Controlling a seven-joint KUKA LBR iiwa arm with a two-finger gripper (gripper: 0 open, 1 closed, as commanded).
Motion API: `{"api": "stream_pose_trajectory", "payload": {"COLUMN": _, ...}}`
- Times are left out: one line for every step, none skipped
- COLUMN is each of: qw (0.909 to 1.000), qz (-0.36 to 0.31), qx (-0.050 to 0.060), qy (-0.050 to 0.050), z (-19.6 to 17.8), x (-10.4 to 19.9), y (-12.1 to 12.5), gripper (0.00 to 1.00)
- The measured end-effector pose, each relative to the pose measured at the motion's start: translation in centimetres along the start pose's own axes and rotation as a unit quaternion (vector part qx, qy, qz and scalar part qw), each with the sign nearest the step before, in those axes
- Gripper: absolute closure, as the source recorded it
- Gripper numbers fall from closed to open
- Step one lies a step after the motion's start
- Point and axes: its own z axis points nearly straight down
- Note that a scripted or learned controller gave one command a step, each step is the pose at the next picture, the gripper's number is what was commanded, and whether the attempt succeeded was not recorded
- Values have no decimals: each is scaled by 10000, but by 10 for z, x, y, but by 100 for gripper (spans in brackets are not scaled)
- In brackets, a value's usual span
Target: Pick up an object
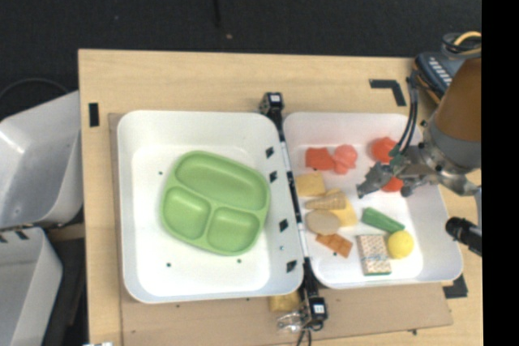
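Clearly nothing is lifted yet: the claw (379, 181) hangs low in the right bin (430, 271), fingers spread, pinching nothing. A red piece (392, 184) lies just beside it, the green stick (381, 220) below.

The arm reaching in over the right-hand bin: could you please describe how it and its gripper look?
The arm is grey with a broad orange band above the wrist. A dark cable runs down its side. It ends in a dark grey two-finger metal gripper, angular and mechanical looking.
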Motion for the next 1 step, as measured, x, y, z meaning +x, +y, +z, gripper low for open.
{"api": "stream_pose_trajectory", "payload": {"qw": 10000, "qz": -25, "qx": 42, "qy": 19, "z": 71, "x": 51, "y": -33, "gripper": 0}}
